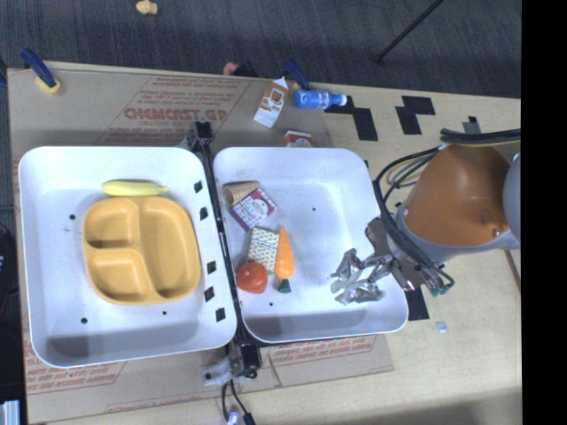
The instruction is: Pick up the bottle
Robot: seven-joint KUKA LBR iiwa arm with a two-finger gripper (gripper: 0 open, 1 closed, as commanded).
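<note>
The bottle [312, 99] is small and blue with a pale cap end. It lies on its side on the bench behind the right bin [337, 171], outside both bins. My gripper [353, 279] hovers low over the right bin's front right corner, far from the bottle. It is open, with nothing between its fingers. The orange band of the arm [461, 197] sits just to its right.
The right bin holds an orange carrot [283, 255], a red tomato [252, 277], a checkered packet [263, 244] and a red-white packet [254, 209]. The left bin holds a yellow divided plate [142, 248] and a banana [134, 187]. A small carton [271, 103] lies near the bottle.
</note>
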